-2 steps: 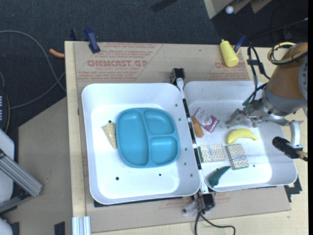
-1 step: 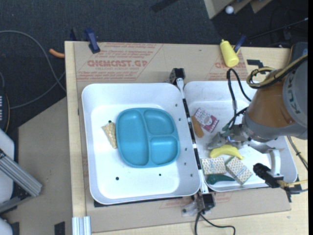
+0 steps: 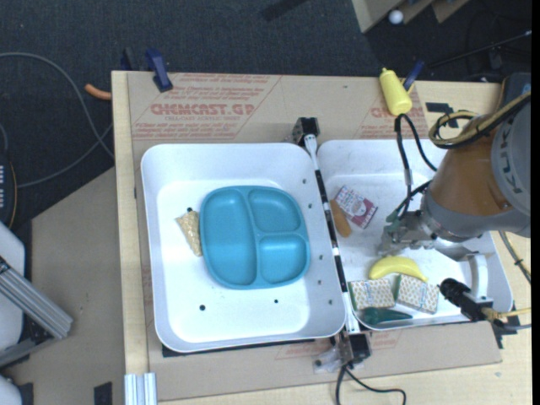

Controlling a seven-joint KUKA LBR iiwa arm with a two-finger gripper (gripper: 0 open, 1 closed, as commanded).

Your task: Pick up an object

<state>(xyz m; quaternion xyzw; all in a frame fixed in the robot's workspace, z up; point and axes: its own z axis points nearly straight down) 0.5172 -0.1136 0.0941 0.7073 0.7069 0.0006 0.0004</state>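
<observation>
- I saw the arm reaching in from the right, its bulk covering the right side of the right bin.
- The tool sat low in that bin, just above the banana. It was a grey blur under the wrist, and I could not tell whether it was open or closed, or whether it touched anything.
- The banana lay on the bin floor, curved ends pointing down, with nothing on top of it.
- Below the banana were two patterned square pads, side by side. I could not make out what they were.
- A dark green thing lay against the near rim, partly tucked under the left pad, its shape unclear.
- A red and white packet lay to the tool's upper left, with a small orange-brown lump beside it near the bin wall.
- The left bin held a blue divided plate, with a tan speckled piece touching the plate's left edge.
- Both bins stood on the bench, which was covered with printed brown board.
</observation>
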